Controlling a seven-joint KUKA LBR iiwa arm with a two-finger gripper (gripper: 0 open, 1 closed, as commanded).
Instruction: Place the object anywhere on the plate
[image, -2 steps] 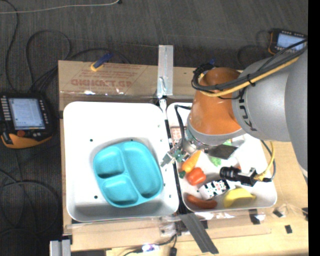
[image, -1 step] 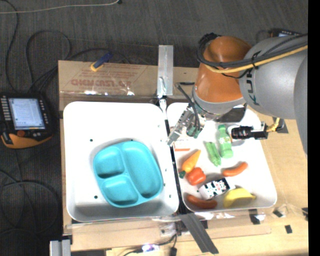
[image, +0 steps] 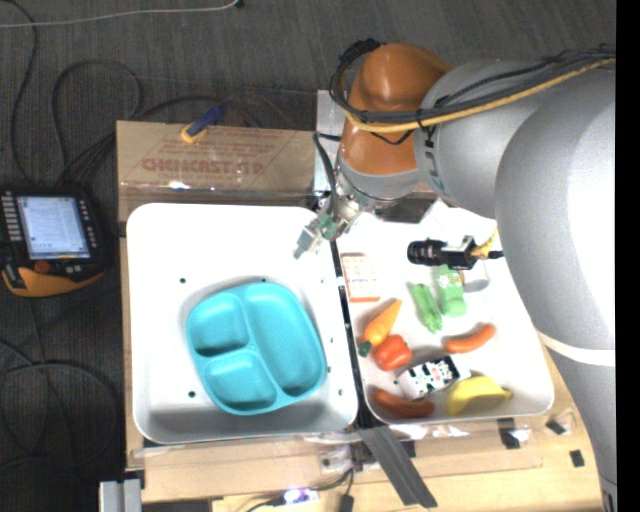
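The right bin (image: 530, 330) holds a carrot (image: 381, 322), red pepper (image: 392, 352), green pieces (image: 436, 296), a sausage (image: 470, 338), a banana (image: 474, 394) and a card box (image: 428, 376). The turquoise plate (image: 256, 346) sits in the left bin (image: 160, 260). The end effector (image: 320, 232) hangs over the dividing rim, its state impossible to tell.

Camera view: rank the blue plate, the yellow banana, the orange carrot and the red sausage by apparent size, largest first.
1. Blue plate, by far the largest.
2. Yellow banana.
3. Orange carrot and red sausage look about alike in length, so I won't rank them; both seem slightly smaller than the banana.
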